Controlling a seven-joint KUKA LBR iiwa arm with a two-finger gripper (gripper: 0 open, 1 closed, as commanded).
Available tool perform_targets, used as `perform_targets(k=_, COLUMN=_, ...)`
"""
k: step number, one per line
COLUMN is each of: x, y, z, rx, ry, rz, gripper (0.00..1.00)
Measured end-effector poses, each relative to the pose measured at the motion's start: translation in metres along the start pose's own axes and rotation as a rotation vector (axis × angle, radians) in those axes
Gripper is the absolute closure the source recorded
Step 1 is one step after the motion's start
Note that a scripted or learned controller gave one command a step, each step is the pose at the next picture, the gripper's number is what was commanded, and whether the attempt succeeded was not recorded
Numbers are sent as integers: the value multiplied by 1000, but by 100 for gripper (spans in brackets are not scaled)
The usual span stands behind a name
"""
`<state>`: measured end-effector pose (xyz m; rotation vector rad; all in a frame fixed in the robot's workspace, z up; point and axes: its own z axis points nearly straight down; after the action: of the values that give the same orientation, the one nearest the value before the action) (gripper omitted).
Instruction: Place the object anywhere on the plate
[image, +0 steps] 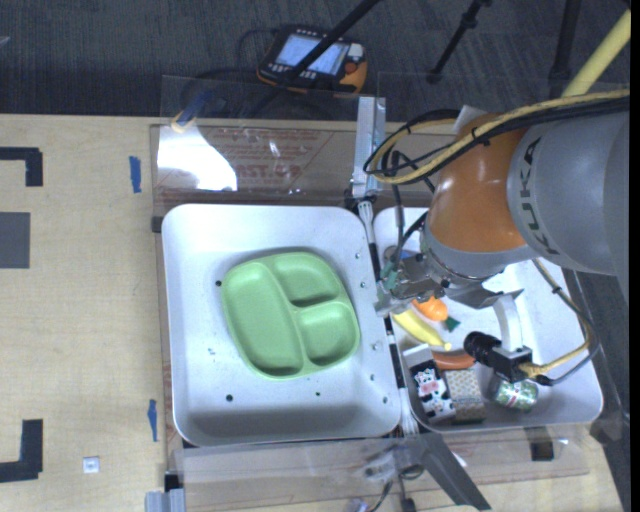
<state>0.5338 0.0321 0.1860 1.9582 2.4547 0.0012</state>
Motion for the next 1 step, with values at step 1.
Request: perform_targets(k=1, x=-6, y=-43, z=2, rx=5, ry=2, rz=76, gripper=100)
